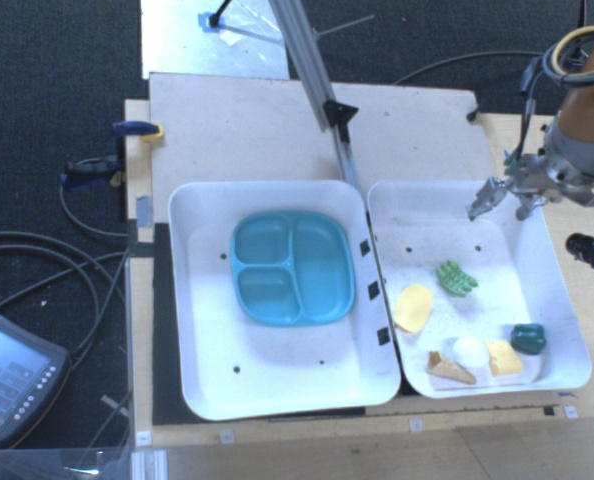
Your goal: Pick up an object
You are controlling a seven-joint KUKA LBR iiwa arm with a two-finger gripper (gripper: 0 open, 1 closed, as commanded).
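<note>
Fig.: My gripper (505,199) is hovering, fingers spread and empty; I am judging the green toy (457,278) light, ridged, graspable across its middle.

Robotics laboratory. A plywood desk (277,128) stands on dark carpet (47,58) with loose cables (37,268) at the left of the frame, a teach pendant (12,373) at lower left, a clamp (137,129) on the desk edge and a metal camera pole (302,43) at top centre.
</note>
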